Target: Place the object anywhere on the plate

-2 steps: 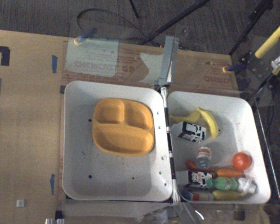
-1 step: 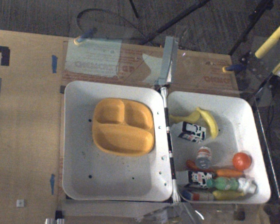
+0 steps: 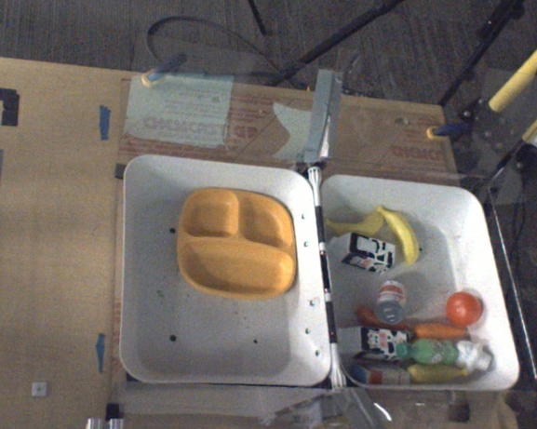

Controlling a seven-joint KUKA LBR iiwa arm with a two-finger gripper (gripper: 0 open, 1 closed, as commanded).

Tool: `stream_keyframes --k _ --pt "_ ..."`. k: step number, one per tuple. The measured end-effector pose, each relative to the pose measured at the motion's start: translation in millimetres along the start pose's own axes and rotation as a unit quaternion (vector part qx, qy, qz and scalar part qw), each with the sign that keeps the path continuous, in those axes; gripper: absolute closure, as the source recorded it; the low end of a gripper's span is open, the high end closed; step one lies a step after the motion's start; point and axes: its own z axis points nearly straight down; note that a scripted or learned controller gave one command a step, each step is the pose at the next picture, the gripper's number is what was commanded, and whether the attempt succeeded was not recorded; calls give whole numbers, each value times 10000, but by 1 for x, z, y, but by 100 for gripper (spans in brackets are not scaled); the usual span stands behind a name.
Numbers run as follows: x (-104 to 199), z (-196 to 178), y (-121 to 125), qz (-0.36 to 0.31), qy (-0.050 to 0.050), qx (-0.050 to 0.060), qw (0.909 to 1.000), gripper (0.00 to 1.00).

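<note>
An orange plate (image 3: 238, 242) with three compartments lies in the upper middle of the left bin (image 3: 145, 338). Nothing rests on it. The right bin (image 3: 456, 211) holds the loose objects: a yellow banana (image 3: 391, 228) at the back, a small black-and-white carton (image 3: 369, 253) just below it, a small clear bottle (image 3: 391, 301), a red-orange ball (image 3: 464, 308), an orange carrot (image 3: 426, 330), a second black-and-white carton (image 3: 385, 341), and a green and clear bottle (image 3: 443, 353) lying on its side.
A metal divider rail (image 3: 322, 270) runs between the two bins. The wooden bench (image 3: 40, 264) lies to the left with black and blue tape marks. Tripod legs and cables stand beyond the bench's far edge.
</note>
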Motion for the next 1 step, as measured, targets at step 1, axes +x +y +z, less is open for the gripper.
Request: stream_keyframes --k 1 --pt "0 0 0 0 0 0 10000 0"
